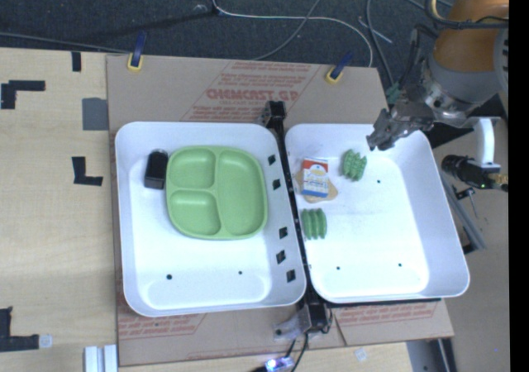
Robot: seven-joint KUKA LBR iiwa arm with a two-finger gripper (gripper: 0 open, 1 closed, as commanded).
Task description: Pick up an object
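Observation:
My gripper (382,138) hangs over the back right corner of the right bin (413,279), with nothing seen between its dark fingers. A small ridged green piece (355,164) lies just left of and below it. A red and white packet on a tan disc (316,179) sits near the bin's left wall. Another ridged green piece (314,223) lies below that packet. In the left bin (198,292) rests a light green divided plate (217,192) with a small black block (155,169) at its left side.
Both bins stand on a cardboard sheet (240,89) held by clips at the back. Cables (331,7) trail across the dark floor behind. A white and black fixture (475,168) sticks out beside the right bin's right edge.

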